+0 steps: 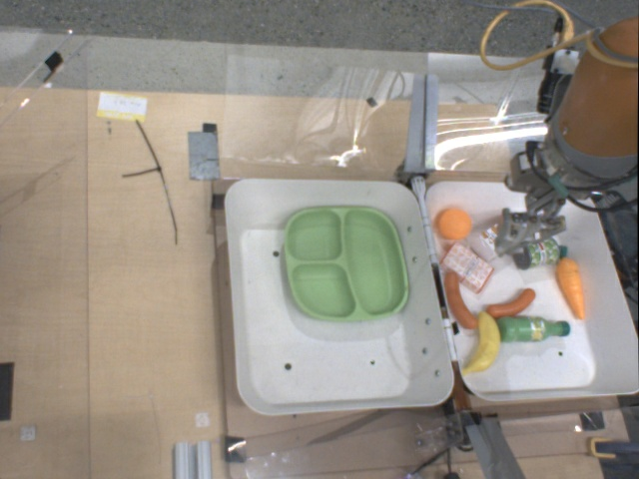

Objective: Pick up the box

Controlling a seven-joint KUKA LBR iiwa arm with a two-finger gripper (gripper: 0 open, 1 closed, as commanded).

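The box (467,265) is small and flat, white with a red pattern. It lies tilted in the left part of the right bin (589,372), just below an orange ball (453,224). My gripper (521,236) hangs over the bin's upper middle, to the right of the box and a little above it in the view, apart from the box. Its metal tip sits right over a small green-labelled bottle (544,253). Nothing of the box is hidden.
A green three-part plate (346,262) rests in the left bin (260,357). Around the box lie two sausages (459,302) (511,302), a banana (485,343), a green bottle (531,329) and a carrot (570,285). A divider rail (437,297) separates the bins.
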